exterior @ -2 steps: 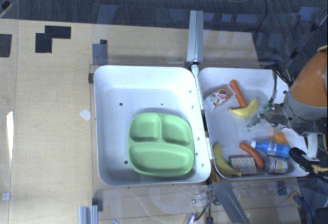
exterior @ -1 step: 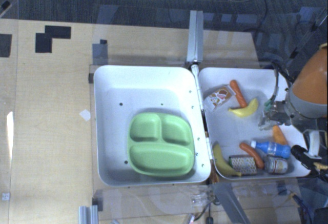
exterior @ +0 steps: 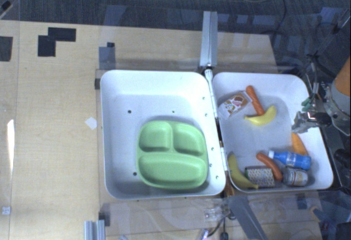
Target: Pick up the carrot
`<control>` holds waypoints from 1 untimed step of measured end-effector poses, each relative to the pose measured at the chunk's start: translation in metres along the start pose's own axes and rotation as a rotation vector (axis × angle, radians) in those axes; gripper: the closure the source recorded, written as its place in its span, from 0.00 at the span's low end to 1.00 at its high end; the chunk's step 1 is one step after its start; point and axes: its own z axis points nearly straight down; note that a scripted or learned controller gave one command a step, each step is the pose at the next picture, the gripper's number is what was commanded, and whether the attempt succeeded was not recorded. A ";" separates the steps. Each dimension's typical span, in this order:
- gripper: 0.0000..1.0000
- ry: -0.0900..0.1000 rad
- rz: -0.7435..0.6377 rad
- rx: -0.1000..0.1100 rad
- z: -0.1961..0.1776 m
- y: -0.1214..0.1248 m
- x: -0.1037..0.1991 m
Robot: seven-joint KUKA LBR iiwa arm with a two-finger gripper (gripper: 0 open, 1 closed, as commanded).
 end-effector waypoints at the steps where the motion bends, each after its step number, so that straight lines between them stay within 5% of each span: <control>1: 1.00 -0.003 -0.570 -0.007 0.106 -0.017 -0.012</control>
